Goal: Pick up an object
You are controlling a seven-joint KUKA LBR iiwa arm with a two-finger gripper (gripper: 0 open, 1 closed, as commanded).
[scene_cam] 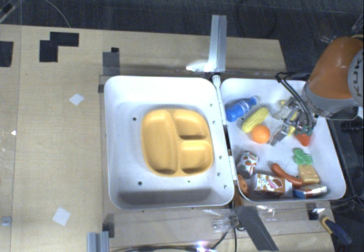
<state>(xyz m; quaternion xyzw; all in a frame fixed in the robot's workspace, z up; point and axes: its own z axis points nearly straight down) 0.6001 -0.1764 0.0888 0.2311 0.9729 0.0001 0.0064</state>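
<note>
Camera view finds the gripper low in the right bin, its opening impossible to judge, with an orange ball just left of it and no readable labels.

Bench, pale wood-grain top: two shallow white plastic bins, left bin touching right bin, near its right end.

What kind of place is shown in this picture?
Probably a robotics lab bench set up for pick-up trials. A grey and orange arm reaches over two white bins, one holding a yellow divided tray, the other toy foods such as a corn cob.
</note>
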